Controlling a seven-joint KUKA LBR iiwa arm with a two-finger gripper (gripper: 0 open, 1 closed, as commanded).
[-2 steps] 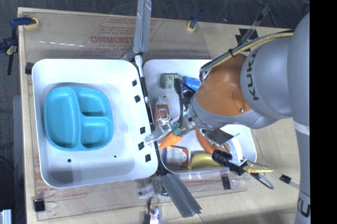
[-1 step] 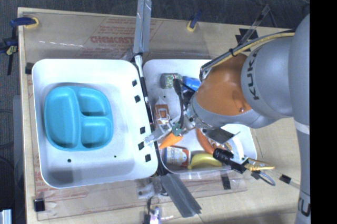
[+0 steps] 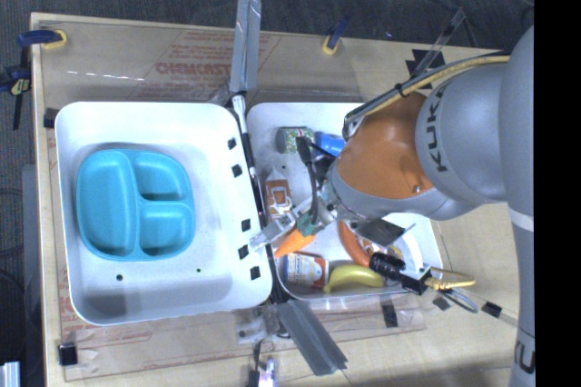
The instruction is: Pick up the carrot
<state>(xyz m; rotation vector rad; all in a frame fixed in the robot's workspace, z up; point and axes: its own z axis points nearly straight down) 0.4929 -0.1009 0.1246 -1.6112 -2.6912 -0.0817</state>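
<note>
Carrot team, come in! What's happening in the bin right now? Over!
Gripper low in right bin, at the carrot. Grip unconfirmed. Banana and jar crowd close beside it. Blue tray sits in left bin.

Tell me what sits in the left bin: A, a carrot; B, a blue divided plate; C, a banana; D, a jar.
B: the blue divided plate lies in the left bin, while the banana and carrot are in the right bin.
</note>
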